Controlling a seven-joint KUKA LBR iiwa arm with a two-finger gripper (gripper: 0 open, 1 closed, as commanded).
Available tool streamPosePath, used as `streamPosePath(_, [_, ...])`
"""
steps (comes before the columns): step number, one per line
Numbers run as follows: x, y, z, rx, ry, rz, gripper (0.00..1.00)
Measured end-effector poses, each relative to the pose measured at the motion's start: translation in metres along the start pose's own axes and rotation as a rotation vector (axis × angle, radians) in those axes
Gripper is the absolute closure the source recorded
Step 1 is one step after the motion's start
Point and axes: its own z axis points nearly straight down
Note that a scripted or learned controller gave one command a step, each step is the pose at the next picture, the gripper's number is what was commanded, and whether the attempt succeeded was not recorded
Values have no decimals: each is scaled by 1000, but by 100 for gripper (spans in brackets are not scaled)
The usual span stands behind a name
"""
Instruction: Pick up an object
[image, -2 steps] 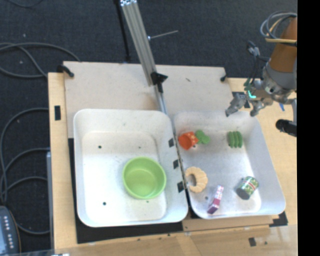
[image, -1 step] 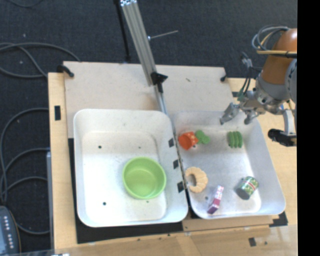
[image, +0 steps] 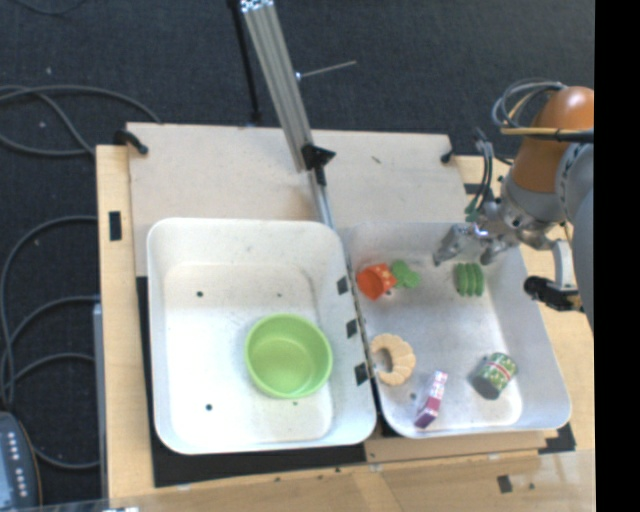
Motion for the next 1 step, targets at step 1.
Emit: streamPosePath(1, [-1, 0, 17, 1, 2, -2, 0])
